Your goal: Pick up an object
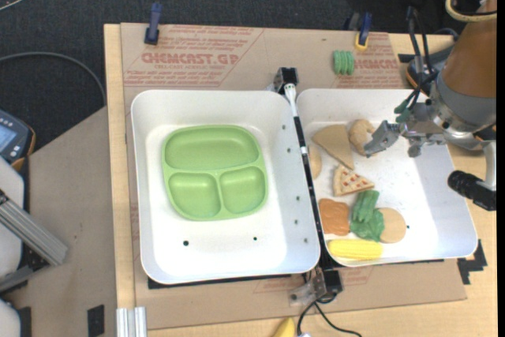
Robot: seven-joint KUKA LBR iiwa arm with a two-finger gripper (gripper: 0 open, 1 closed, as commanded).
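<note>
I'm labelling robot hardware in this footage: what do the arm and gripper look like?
The arm is grey with a broad orange band above the wrist. Dark cables run along it near the top. The gripper is grey metal with two slim fingers and a small green part beside its mount.

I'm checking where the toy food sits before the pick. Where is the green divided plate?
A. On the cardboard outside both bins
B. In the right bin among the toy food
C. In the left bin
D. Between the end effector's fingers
C: the green divided plate lies flat in the left bin, while the pizza slice and corn cob lie in the right bin.
</note>
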